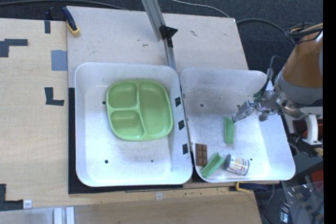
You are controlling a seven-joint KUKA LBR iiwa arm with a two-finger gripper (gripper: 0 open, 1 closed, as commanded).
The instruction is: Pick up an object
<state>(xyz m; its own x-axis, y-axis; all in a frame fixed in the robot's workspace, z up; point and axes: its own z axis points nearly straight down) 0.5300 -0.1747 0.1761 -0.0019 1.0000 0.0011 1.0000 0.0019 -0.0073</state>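
Objects for picking are lying mostly in the right bin, so you are looking at a spread-out choice. Going from the left: a green divided plate is sitting flat in the left bin, well apart from the arm. Across the divider, a small brown chocolate bar is resting near the front left corner of the right bin, a green wedge-shaped block is lying just beside it, and a small jar is lying on its side just beside that block. A green stick is lying further back, nearest the gripper, which is hovering just above and to the right of the stick's upper end with nothing between its fingers; you cannot tell from this slant how far apart they are standing. If you are aiming at the stick, the risk is that the gripper is sitting off its end rather than over its middle, so closing there is likely to pinch air or tip the stick away. The jar may roll if nudged, and the front three are crowding each other, so fingers descending there could be striking a neighbour.
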